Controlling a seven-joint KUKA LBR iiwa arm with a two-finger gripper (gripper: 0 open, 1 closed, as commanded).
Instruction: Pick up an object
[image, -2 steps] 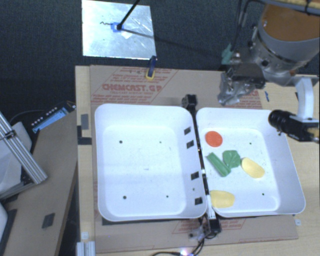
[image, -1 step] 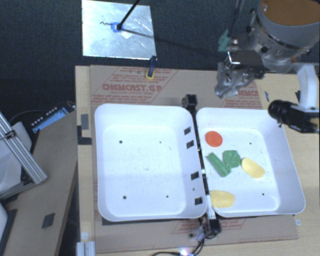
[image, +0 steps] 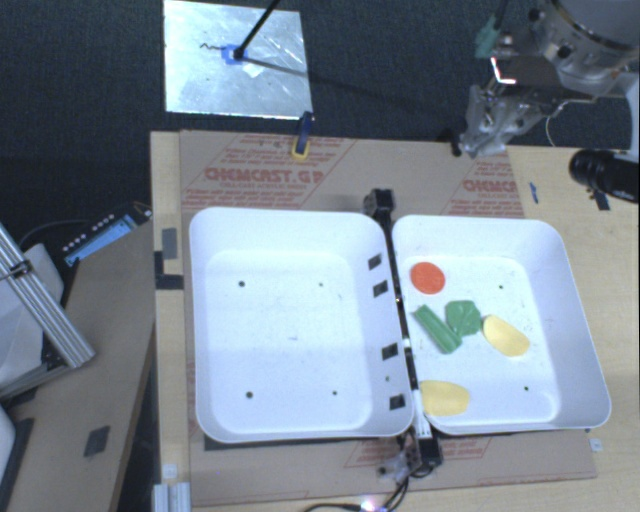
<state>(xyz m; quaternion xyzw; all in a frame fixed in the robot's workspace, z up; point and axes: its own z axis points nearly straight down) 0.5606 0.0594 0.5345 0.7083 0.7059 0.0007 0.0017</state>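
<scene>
The right bin (image: 560, 300) holds several small items: a round orange-red piece (image: 428, 277), a green leafy piece (image: 463, 316), a green stick (image: 435, 329) lying beside it, a yellow oval piece (image: 506, 336) and another yellow piece (image: 444, 398) near the bin's front left corner. My gripper (image: 484, 135) hangs high above the bench behind the right bin, well apart from all the items. Nothing shows between its fingers.
The left bin (image: 285, 320) lies beside the right one, joined by a black divider strip (image: 398, 310). A cardboard sheet (image: 260, 170) lies under both bins. A shiny metal plate (image: 236, 60) sits at the back left, and a yellow clip (image: 301, 148) stands near it.
</scene>
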